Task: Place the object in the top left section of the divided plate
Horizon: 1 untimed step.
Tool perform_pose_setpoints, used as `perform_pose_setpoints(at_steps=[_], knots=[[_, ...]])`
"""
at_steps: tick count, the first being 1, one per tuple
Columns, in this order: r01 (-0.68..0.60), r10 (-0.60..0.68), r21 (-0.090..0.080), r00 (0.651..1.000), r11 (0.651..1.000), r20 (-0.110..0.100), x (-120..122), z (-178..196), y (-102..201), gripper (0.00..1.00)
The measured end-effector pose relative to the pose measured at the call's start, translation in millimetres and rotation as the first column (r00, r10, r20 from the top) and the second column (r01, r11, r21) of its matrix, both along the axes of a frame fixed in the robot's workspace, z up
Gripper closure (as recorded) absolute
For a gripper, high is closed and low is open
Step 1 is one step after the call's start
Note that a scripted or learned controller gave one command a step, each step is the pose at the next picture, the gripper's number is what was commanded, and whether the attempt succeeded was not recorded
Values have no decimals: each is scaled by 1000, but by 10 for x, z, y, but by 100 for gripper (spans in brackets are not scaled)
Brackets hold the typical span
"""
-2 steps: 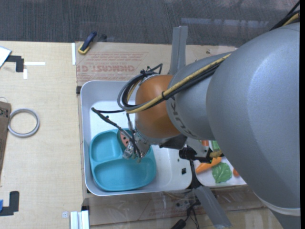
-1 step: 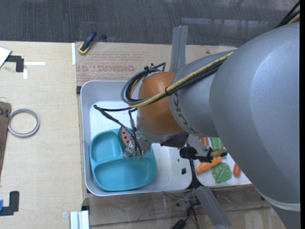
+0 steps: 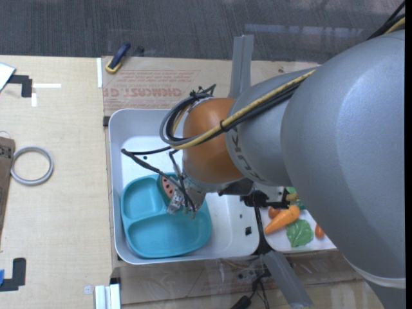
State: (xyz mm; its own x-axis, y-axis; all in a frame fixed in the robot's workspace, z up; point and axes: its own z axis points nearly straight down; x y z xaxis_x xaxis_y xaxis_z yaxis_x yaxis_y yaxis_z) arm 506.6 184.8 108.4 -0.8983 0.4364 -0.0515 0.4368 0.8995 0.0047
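The gripper (image 3: 179, 201) hangs low over the blue divided plate (image 3: 161, 227), right above the ridge where its sections meet; whether it is closed on anything cannot be told — its tip is a small, cluttered shape under the wrist. Just beside it, at the plate's upper right section, lies a reddish, watermelon-like piece (image 3: 167, 184), partly covered by the tool, so contact between them cannot be judged. Above the tool sits the arm's orange band (image 3: 203, 140), looped with black cables (image 3: 174, 124) and a yellow one, and the broad grey arm body (image 3: 341, 153) covers most of the right side.

The plate rests in the left white bin (image 3: 116, 172), at its lower left. The right bin (image 3: 322, 243) is largely hidden behind the arm; in the visible corner lie an orange carrot-like toy (image 3: 282, 219) and a green leafy toy (image 3: 299, 234), touching each other. The bins stand on a pale wooden bench (image 3: 58, 224), with a printed cardboard sheet (image 3: 154, 85) under their far edge and dark carpet (image 3: 129, 11) beyond.

On the bench, well apart from the bins, lies one roll of grey tape (image 3: 30, 165); near the cardboard's far corner, a blue and yellow tool (image 3: 118, 56). Count: two bins, one plate, one reddish piece, two toy vegetables.
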Motion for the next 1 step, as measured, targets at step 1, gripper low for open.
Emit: perform_pose_setpoints(at_steps=[1], knots=[[66,-66,-6,997,998,-27,426,-53,89,100]])
